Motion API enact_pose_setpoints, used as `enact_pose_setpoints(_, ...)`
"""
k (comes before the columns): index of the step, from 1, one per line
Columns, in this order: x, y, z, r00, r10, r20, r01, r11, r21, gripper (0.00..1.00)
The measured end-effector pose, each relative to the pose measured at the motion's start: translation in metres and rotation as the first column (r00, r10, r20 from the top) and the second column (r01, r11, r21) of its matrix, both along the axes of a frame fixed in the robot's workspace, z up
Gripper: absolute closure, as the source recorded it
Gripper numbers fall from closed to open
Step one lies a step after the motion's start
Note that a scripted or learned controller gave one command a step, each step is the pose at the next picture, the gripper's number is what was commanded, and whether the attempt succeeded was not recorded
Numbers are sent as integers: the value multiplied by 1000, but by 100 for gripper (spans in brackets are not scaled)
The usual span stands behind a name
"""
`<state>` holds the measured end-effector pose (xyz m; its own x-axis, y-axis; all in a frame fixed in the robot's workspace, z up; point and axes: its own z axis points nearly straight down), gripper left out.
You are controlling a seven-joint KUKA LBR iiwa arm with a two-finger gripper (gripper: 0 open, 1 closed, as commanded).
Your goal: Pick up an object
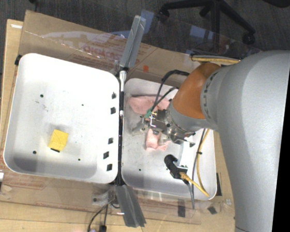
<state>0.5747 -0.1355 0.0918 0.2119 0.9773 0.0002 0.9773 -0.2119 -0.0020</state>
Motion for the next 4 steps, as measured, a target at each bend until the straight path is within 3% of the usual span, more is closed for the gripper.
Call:
enact_pose_setpoints(1, 0, -1, 10, 1000, 3, -2, -3, 1000, -1, 100)
enact_pose_setpoints(2, 10, -31, 1, 991, -130, 2, 130, 991, 0, 100)
enact_pose_setpoints(3, 10, -31, 1, 992, -130, 1, 130, 992, 1, 0)
enact_pose_setpoints(4, 63, 7, 0, 998, 63, -1, -63, 998, 1, 0)
